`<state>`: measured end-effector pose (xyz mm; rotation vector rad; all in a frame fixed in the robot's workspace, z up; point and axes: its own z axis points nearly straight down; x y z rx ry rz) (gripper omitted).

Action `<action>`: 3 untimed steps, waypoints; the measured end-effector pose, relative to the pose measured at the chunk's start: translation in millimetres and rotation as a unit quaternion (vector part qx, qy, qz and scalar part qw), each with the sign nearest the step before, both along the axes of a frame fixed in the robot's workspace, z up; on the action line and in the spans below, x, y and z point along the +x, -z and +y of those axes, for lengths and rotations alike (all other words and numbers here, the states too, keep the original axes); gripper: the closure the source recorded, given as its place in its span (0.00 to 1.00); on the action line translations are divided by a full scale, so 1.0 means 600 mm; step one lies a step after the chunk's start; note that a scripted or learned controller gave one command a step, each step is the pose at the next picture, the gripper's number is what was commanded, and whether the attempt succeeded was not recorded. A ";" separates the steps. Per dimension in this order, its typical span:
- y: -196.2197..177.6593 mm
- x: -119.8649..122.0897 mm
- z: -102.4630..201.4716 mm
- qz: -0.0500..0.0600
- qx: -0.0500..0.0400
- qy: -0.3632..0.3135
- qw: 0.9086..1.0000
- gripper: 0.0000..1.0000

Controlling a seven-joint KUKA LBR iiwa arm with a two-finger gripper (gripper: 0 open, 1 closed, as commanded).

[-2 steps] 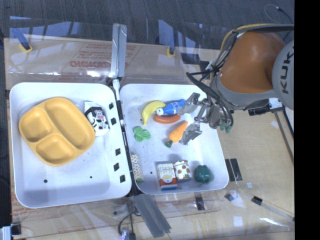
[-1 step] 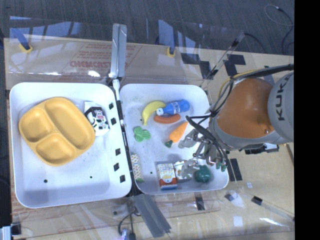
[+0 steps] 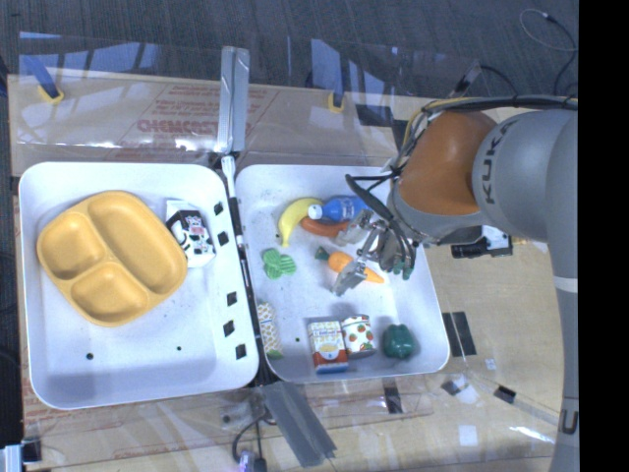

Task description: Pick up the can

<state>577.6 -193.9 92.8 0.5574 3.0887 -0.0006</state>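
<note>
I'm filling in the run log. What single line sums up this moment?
hand: over the right bin, by the carrot | can: left bin, beside yellow tray | not picked

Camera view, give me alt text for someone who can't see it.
A grey robot arm reaches from the right into the right bin, its gripper low over a small carrot among toy foods: banana, blue bottle, can. The left bin holds a yellow divided plate.
</note>
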 end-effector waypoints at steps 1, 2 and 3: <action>0.002 -0.130 0.044 0.001 0.000 -0.055 0.998 0.00; 0.001 -0.166 -0.001 0.001 0.001 -0.066 0.998 0.00; -0.017 -0.164 0.000 0.000 0.001 -0.068 0.998 1.00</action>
